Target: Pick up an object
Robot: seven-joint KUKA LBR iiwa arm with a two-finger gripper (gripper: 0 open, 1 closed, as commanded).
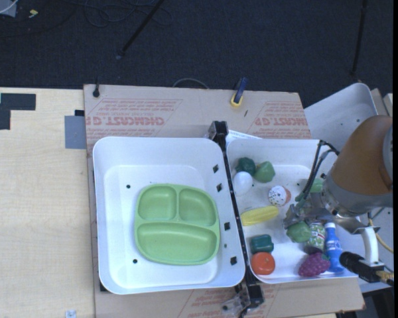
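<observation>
The right bin holds several small toys: a white ball, a dark green piece, a green pepper, a spotted ball, a yellow corn-like piece, a green block, an orange tomato, purple grapes and a blue bottle. My gripper is low in the right half of this bin. It sits just above a green leafy toy and to the right of the yellow piece. The arm's wrist hides the bin's right wall.
The left bin holds a green divided plate. A black divider clip strip runs between the bins. Cardboard lies behind the bins, with a blue-and-yellow clamp at its far edge.
</observation>
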